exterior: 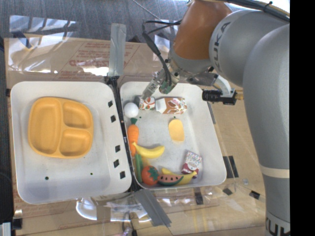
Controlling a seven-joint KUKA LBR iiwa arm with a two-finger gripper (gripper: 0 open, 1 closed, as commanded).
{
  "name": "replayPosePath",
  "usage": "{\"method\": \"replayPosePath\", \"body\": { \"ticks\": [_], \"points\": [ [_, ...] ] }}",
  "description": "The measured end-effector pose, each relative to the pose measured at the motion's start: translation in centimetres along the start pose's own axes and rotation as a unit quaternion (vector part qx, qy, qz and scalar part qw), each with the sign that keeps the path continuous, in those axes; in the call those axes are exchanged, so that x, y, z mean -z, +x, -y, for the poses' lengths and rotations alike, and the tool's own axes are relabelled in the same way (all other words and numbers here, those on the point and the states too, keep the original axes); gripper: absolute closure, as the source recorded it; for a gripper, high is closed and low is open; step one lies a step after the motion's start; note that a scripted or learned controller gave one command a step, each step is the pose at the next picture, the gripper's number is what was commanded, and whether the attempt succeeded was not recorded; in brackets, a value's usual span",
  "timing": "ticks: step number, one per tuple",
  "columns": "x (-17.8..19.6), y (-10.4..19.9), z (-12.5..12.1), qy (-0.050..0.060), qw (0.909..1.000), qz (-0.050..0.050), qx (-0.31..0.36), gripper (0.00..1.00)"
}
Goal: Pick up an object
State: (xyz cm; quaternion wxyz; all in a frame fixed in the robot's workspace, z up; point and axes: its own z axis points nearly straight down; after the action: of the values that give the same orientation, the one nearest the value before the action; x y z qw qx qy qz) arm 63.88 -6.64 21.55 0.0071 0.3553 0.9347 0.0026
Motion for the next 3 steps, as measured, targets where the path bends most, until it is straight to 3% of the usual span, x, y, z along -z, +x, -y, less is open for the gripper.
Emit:
{"method": "replayPosePath", "body": {
  "ticks": [1,2,3],
  "points": [
    [7.3,-3.3,4.1,0.004,0.9948,-0.002,-0.101,1.00],
    [-5.5,-4.0,2.4,0.011,0.9905,-0.010,-0.136,1.00],
    [-7.4,-8.2,6.7,0.005,0.9983,-0.006,0.058,1.00]
  ]
}}
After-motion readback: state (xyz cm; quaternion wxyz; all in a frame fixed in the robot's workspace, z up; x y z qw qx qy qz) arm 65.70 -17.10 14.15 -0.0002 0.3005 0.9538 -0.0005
